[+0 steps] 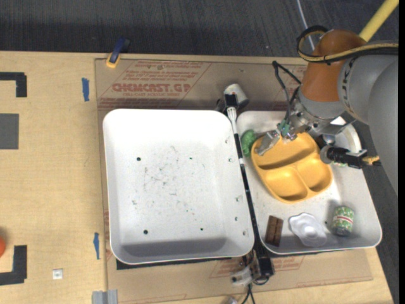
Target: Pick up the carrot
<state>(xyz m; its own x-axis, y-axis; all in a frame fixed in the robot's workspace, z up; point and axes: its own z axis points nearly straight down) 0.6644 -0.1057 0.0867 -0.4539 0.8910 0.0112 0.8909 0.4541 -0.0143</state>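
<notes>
Looked down at a slant on a tan cardboard-covered bench (50,170) with red print along the far edge. Reached in from the right with a grey arm (373,87), orange band (326,68) above the wrist, dark cables looped around it. Carried two shallow white bins side by side, touching along their inner rims. Left bin (120,170): the wider one, floor scuffed with faint grey marks and a few dark specks. Right bin (364,198): narrower, crowded with objects. Held a yellow divided plate (294,173) in the far half of the right bin, tilted slightly. Hovered the gripper (285,132) over the plate's far left rim, close to or touching it; could not tell whether the jaws were spread or pressed together, nor whether anything sat between them. Kept a small green-patterned can (343,219) upright near the right bin's near right corner. Laid a clear plastic object (307,228) just beside the can, to its left. Stood a small brown block (273,230) against the near left wall. Tucked a green item (247,138) against the far left wall, just beside the plate. Could not make out where the carrot lay.
</notes>
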